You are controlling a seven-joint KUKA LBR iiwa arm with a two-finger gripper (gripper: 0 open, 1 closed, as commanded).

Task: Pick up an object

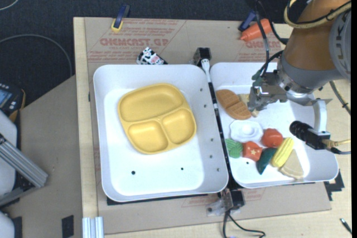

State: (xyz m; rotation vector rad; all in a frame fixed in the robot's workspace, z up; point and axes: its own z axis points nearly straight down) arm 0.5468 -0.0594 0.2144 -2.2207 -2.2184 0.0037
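Note:
The right bin [234,72] holds toy foods: a brown bread slice [233,103], a white fried egg [246,131], a red tomato [272,137], a red pepper with a yellow star [252,150], a green piece [234,148], a yellow corn cob [283,152] and a pale wedge [293,167]. My gripper [257,102] hangs low over the bin's middle, just right of the bread slice and above the egg. Nothing shows between its fingers.
The left bin [106,120] carries a yellow divided plate [157,118]. A black clip [202,56] sits between the bins at the back. A black-and-white toy [150,57], a yellow-blue clamp [119,18] and an orange clamp [254,29] lie on the board behind the bins.

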